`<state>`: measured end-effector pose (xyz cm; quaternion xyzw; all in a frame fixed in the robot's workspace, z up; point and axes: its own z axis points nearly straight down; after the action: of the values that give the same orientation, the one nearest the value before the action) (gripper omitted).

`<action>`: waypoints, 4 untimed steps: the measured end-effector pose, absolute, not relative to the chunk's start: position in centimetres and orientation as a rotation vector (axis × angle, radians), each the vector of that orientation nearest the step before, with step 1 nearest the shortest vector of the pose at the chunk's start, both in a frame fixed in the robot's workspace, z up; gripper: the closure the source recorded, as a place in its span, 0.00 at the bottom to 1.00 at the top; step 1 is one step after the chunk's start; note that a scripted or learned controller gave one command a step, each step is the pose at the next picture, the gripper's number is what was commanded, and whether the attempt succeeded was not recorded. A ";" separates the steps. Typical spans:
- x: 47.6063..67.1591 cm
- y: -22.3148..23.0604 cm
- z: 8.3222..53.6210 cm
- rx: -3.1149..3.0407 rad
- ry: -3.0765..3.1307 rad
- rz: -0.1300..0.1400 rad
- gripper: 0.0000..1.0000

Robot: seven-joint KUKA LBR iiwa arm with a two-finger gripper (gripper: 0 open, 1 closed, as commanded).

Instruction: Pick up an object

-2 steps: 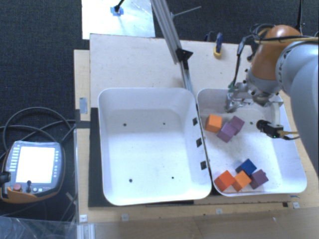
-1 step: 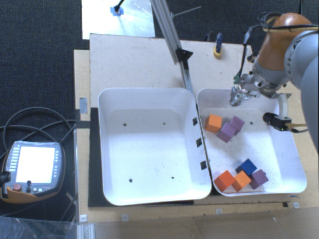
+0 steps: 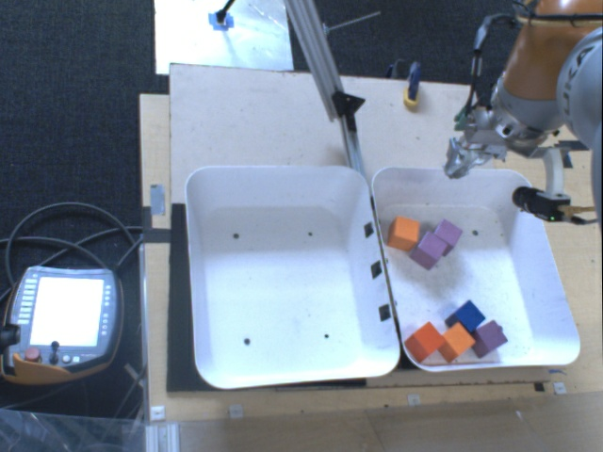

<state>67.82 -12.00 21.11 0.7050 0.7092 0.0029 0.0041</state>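
Blocks, small ones that look light and rigid: an orange cube (image 3: 404,233) in the right bin (image 3: 542,252), center-right of frame. Flat sides should pinch easily. Gripper (image 3: 458,163) hovers upper right, carrying nothing; can't tell its opening.

The right bin (image 3: 542,262) has bare floor between two block clusters: orange block (image 3: 404,233) and purple blocks (image 3: 435,243) up top, a tight heap (image 3: 459,334), seemingly touching, near the front wall. The slanted metal pole (image 3: 320,55) crowds the divide.
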 end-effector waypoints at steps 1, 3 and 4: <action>68.1 -12.9 27.2 2.210 2.220 0.009 1.00; 66.7 -7.2 27.1 2.211 2.233 0.002 1.00; 67.2 -2.6 26.2 2.211 2.231 0.003 1.00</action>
<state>67.22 -2.56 26.24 0.7038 0.7104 0.0011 0.0001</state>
